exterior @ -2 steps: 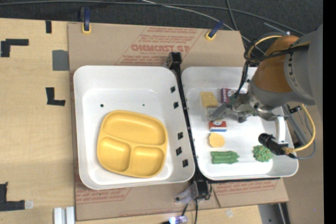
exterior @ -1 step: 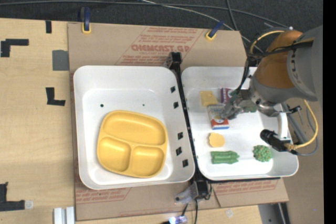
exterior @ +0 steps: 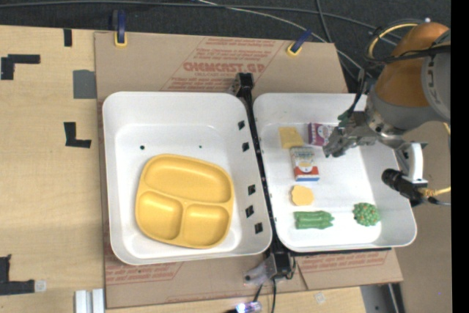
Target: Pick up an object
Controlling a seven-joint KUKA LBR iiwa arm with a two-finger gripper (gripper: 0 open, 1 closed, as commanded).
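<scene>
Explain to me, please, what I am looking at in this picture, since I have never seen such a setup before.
This is one camera fixed above a workbench, looking down at a slant. A grey robot arm with an orange band reaches in from the right; its grasping end, the tool, hangs over the right bin. Two shallow white bins sit side by side on cardboard. The left bin holds a yellow divided tray. The right bin holds small toy foods: a yellow block, a purple packet next to the tool, a small red and white carton, an orange cookie-like piece, a green vegetable and a broccoli piece. I cannot tell whether the tool grips anything.
</scene>
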